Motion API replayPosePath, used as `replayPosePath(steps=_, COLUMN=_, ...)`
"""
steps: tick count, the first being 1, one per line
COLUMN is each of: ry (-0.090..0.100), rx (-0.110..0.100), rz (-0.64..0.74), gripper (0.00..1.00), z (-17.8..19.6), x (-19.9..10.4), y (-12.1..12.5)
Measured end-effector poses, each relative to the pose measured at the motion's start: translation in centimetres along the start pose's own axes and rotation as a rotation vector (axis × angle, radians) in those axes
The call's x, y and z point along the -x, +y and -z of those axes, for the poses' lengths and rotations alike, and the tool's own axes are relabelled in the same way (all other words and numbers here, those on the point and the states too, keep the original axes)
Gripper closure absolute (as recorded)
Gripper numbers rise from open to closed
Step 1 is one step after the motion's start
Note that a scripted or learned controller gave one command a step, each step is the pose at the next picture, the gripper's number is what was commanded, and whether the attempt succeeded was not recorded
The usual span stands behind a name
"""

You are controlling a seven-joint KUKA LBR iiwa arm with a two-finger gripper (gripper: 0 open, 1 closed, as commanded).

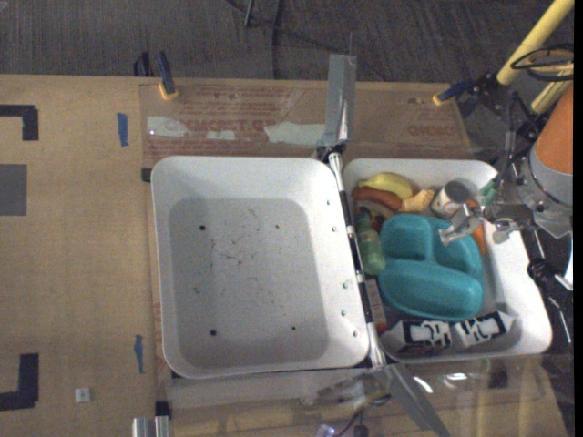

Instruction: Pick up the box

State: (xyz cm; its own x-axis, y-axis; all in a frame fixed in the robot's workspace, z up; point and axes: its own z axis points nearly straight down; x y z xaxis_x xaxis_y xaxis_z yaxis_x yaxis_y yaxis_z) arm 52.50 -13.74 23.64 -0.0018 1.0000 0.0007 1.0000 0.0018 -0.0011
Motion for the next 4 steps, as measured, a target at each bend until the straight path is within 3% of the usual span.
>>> replayPosePath(steps=1, ry=0.000, rx=-0.001, rz=-0.172, gripper=0.00, z=-6.2, x=5.7, y=-4.6)
replayPosePath(steps=2, ry=0.003, rx=0.005, rz=-0.130, gripper=0.00, z=-14.1, x=7.2, y=-4.3)
replayPosePath(steps=4, ry=0.011, rx=0.007, rz=-0.086, gripper=0.00, z=-14.5, x=7.4, y=-4.1)
